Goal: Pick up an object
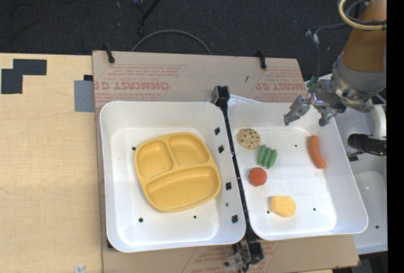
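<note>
Carrot (316, 152) — just below open, seemingly empty pincer (311, 112).

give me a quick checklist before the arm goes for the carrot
1. Carrot lies apart from other items: ok.
2. Pincer above the right bin, near its far edge: ok.
3. Pincer over the carrot: not ok, it sits up and left of it.
4. Pincer holds nothing: ok.
5. Fingers spread wide enough for the carrot: cannot tell.
6. Cookie and green item off the path: ok.
</note>
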Available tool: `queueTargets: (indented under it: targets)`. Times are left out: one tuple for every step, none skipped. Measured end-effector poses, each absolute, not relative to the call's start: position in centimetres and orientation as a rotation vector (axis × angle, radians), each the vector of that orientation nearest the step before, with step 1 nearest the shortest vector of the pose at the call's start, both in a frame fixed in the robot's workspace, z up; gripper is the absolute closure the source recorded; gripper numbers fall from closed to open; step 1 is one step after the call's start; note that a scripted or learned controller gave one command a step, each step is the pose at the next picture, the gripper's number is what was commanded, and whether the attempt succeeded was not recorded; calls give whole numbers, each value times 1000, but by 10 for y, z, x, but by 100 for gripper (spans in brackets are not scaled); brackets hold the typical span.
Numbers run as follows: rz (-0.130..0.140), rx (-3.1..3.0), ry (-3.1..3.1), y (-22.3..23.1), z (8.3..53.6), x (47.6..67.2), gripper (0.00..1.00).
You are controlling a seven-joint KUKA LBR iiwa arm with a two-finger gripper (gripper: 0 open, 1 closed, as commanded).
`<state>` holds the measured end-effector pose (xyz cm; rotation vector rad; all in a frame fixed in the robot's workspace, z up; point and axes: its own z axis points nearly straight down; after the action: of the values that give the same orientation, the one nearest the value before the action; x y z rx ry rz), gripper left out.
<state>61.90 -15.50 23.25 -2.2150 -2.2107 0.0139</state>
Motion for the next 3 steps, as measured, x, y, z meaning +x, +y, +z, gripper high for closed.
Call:
queueTargets:
  targets:
    - [1,-2221,-2221,-155,241,622,0]
    - [6,-2217,-2219,-152,198,622,0]
    - [4,-2215,-2221,-143,149,627,0]
